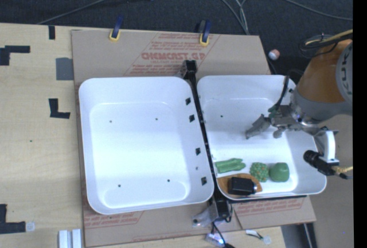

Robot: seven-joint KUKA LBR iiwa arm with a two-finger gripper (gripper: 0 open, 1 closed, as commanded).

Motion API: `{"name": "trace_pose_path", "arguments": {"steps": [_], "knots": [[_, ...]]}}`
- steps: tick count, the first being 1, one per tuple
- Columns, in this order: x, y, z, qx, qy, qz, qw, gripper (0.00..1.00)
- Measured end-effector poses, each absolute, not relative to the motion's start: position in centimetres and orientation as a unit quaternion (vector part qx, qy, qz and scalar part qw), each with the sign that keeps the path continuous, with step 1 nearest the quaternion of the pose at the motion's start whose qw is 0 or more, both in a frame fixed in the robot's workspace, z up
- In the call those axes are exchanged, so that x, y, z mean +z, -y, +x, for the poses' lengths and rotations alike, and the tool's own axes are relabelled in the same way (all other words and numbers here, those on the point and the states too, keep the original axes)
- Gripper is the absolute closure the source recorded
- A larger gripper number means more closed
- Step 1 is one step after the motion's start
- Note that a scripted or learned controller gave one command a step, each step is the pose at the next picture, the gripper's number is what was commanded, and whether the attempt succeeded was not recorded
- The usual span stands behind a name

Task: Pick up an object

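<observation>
Along the near edge of the right bin (241,89) lie a long green pod (229,165), a green broccoli piece (259,170), a rounded green object (279,172) and a black object (242,185) resting on a brown piece (225,182). My gripper (264,133) hangs over the middle of the right bin, above and behind these objects. It is open, and nothing sits between its fingers (255,128). The arm's orange band (321,77) is at the right.
The left bin (137,143) sits beside the right one, with a black divider (198,126) between them. Both rest on a cardboard sheet (166,51) held by clamps. Cables run across the dark floor behind.
</observation>
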State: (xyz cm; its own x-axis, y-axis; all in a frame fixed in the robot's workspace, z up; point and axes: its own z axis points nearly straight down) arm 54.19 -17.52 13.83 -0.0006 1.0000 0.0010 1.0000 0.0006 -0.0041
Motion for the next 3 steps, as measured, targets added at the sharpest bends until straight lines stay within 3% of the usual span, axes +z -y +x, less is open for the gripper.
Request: {"name": "trace_pose_path", "arguments": {"steps": [1,3], "knots": [[15.0,17.5,54.3,0.0002,0.707,-0.707,0.0,1.0],[24.7,16.8,54.9,-0.0008,0.707,-0.707,-0.001,1.0]]}}
